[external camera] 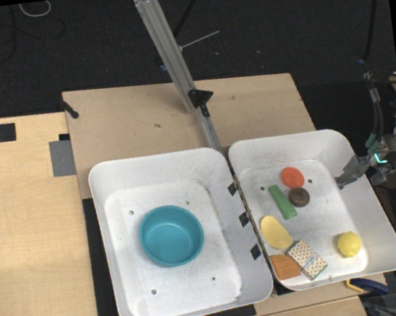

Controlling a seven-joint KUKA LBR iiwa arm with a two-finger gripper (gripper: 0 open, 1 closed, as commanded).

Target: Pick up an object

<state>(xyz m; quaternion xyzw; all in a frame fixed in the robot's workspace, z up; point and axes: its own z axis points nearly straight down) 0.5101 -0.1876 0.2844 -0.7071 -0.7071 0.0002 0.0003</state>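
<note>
The right bin holds several small things: an orange-red ball, a green stick, a brown round piece, a yellow oblong piece, an orange-brown block, a checkered box and a yellow lemon-like ball. A teal bowl sits in the left bin. My gripper hangs over the right bin's right rim, well right of the orange-red ball, with nothing seen in it. Most of the arm is cut off at the right edge.
A slanted metal rail runs from the top down to the gap between the bins. The bins rest on a wooden bench. A small yellow and blue item lies just outside the right bin's front rim.
</note>
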